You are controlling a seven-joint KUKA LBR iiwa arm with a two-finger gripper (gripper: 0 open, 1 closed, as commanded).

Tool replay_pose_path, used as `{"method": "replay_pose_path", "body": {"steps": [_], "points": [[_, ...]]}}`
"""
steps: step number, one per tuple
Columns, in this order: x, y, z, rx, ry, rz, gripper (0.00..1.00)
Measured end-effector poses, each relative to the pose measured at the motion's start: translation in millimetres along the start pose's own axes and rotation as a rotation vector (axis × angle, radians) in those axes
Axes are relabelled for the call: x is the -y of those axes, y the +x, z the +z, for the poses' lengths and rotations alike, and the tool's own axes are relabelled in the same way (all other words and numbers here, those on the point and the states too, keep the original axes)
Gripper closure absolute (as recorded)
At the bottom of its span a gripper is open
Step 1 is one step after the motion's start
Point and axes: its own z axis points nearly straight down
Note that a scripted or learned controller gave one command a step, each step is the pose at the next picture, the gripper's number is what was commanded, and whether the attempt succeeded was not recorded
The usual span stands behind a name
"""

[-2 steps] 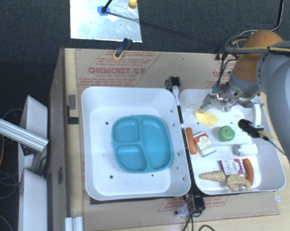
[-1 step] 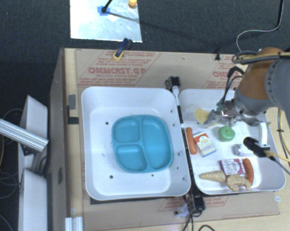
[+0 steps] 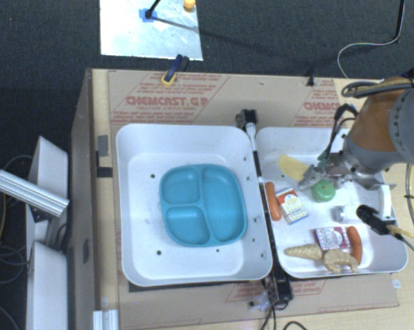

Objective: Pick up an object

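Several small toy foods crowd the right bin (image 3: 382,253), and that crowding is your trouble. Your gripper (image 3: 316,179) hangs low over the bin's middle, and the green round piece (image 3: 324,191) sits at its 4 o'clock, touching it or very nearly; I can't tell which. I can't tell from this slant whether the gripper is open or closed either, so don't count anything as held. Watch the yellow wedge (image 3: 293,165) at the gripper's 10 o'clock. It lies just beside, and an off-centre close could catch its edge instead of the green piece, or shove both. The green piece looks rounded and smooth, so I judge it may squirt out toward the little red-and-white carton (image 3: 293,207) at 7 o'clock if it's pinched off its middle. Down around 6 o'clock, the purple packet (image 3: 330,238), the orange sausage (image 3: 355,245) and the tan cone (image 3: 307,252) lie well apart from the action. So does the left bin (image 3: 138,184) with its blue plate (image 3: 201,205), off at 9 o'clock. Likeliest failure, to my eye: a lift that comes up with nothing.
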Motion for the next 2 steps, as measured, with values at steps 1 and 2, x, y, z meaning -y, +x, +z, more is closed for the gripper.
{"method": "replay_pose_path", "body": {"steps": [1, 2], "points": [[33, -36, 0, 0.001, 0.0, 0.001, 0.0], [31, -36, -12, 0.001, -0.005, -0.001, 1.0]]}}
